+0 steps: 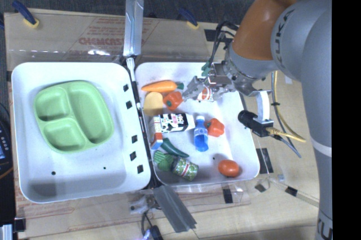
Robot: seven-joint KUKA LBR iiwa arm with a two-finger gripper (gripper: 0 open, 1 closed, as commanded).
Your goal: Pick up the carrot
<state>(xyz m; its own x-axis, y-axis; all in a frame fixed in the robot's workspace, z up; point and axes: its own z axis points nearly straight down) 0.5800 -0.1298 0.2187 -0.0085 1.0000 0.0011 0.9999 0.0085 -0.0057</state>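
Near the right bin's far-left corner lies the carrot [159, 86]. Just right of it, the gripper [197, 88] hovers, jaw state unclear; crowding produce could spoil the grab.

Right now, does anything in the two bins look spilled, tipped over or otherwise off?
Nothing looks spilled or broken. The right bin is a loose jumble: the blue bottle and the green can lie on their sides, and the carrot lies by the divider. The green tray sits flat in the left bin.

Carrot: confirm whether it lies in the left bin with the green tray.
No, the carrot lies in the right bin, near its top-left corner.
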